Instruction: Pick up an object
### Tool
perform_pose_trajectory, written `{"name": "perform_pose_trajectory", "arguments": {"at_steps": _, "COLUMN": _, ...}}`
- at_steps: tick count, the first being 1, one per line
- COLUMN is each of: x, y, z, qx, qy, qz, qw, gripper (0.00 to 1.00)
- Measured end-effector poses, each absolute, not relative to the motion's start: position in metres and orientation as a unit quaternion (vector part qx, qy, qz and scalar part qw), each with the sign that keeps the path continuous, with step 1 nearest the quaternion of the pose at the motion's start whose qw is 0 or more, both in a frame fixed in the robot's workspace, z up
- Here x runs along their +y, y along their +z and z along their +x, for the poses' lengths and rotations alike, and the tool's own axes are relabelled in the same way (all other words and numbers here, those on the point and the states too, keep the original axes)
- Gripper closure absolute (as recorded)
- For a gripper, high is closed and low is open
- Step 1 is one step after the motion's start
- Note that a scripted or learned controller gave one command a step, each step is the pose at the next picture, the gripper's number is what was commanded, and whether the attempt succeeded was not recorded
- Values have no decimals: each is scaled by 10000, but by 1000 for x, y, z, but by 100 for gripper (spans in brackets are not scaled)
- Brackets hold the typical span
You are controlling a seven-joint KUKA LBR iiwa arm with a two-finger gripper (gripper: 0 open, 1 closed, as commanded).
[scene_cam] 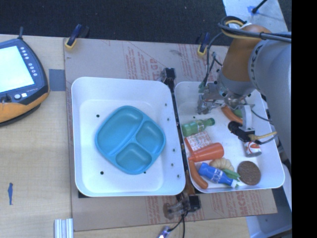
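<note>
My gripper [204,106] hangs over the far left part of the right bin [275,181], just above and behind a green bottle [197,127] that lies on its side. Nothing shows in its grasp. Nearer the front lie a red and white carton [199,141], an orange cylinder [208,151], a croissant [222,163], a blue tube [217,174], a brown round cookie [248,172] and an orange sausage [196,177]. An orange carrot-like piece [232,114] lies to the right of the gripper, partly under the wrist.
The left bin [81,182] holds a blue divided plate [130,139]. A tablet-like controller [20,78] rests on the bench at far left. Clamps [74,35] grip the far edge of the board. The arm [242,53] covers the right bin's far right corner.
</note>
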State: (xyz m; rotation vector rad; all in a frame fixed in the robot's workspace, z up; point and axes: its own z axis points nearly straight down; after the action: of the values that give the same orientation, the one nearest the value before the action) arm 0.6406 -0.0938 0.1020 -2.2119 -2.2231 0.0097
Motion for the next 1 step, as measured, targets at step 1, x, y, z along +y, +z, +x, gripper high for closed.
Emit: {"name": "perform_pose_trajectory", "arguments": {"at_steps": 1, "x": -94, "y": 102, "z": 641, "qx": -7089, "qy": 32, "qz": -7053, "qw": 29, "gripper": 0}}
